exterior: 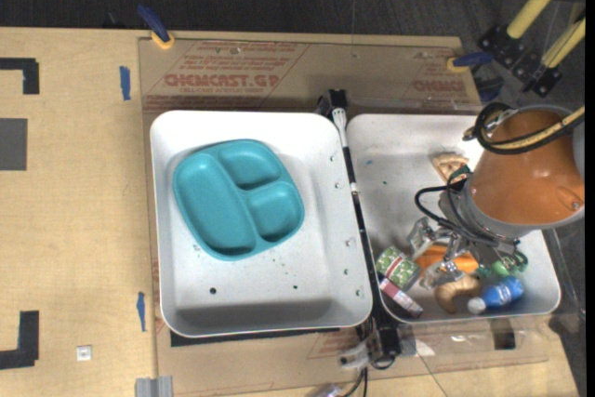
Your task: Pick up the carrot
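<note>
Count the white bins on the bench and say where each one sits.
2. The left bin holds a teal divided plate. The right bin touches it along the middle and holds a pile of small items under the arm.

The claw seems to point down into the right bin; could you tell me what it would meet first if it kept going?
Probably the carrot, the orange piece right beneath the claw; depth is unclear from above.

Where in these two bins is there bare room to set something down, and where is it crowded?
Free: the left bin floor below and right of the teal divided plate, and the right bin upper-left floor beside the centre divider. Crowded: the right bin's lower corner, where the hand sits over the carrot, the blue bottle and other items.
</note>
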